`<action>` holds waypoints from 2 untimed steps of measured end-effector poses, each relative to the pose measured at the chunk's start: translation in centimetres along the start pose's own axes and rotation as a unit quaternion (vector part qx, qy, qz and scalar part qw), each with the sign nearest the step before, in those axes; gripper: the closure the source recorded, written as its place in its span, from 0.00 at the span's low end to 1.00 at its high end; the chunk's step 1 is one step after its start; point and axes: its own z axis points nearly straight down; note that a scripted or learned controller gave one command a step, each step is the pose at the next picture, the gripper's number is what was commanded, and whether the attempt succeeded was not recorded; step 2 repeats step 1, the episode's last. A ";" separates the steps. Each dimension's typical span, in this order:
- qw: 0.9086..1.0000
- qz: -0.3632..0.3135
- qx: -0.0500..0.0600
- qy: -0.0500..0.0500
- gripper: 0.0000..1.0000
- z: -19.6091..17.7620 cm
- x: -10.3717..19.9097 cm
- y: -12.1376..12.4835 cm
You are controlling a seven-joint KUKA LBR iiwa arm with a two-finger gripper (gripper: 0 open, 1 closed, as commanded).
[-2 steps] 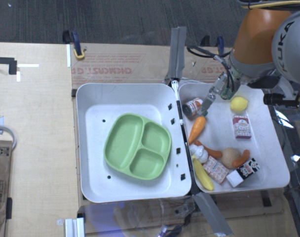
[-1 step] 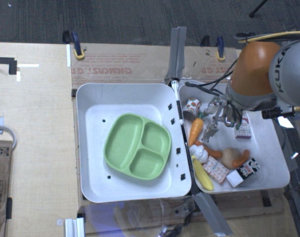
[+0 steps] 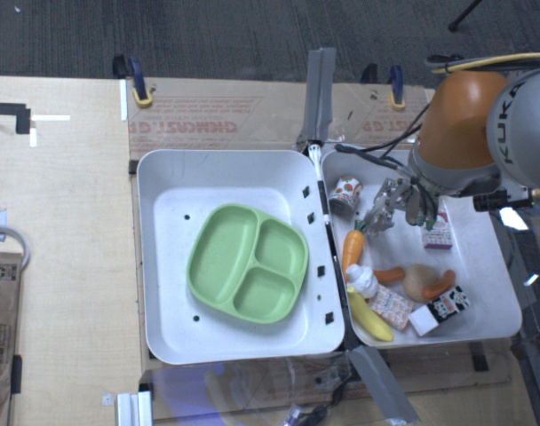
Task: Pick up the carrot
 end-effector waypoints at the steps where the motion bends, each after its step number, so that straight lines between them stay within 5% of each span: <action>1: 1.000 0.002 -0.001 0.000 1.00 -0.7 -0.1 0.0; 2: 1.000 0.002 -0.001 0.000 1.00 -0.7 -0.1 0.0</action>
